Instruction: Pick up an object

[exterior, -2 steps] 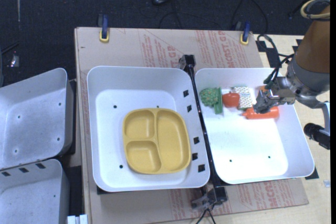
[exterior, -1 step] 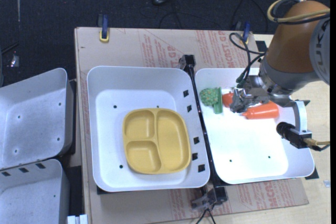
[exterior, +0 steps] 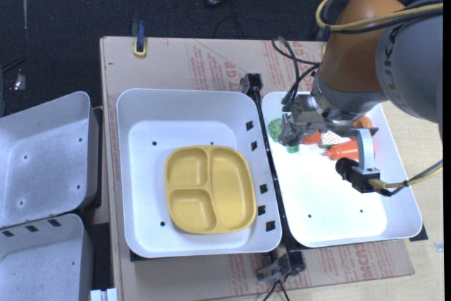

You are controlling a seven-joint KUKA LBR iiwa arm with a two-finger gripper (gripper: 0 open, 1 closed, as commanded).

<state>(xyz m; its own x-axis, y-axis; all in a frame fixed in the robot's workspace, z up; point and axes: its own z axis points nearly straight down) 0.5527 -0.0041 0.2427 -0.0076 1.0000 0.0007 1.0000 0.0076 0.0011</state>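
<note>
Orange object (exterior: pixel 343 149) beside gripper (exterior: pixel 292 138)

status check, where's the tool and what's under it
Tool low in right bin, over green object at its left wall. Orange object beside it. Yellow divided plate in left bin, untouched.

You can make out red printed lettering on the brown board (exterior: pixel 197 56) covering the surface, repeated near its far edge and again along the near edge below the bins, but it lies reversed and too faint to read. Part of a dark letter shows on the grey arm (exterior: pixel 416 67).
</note>
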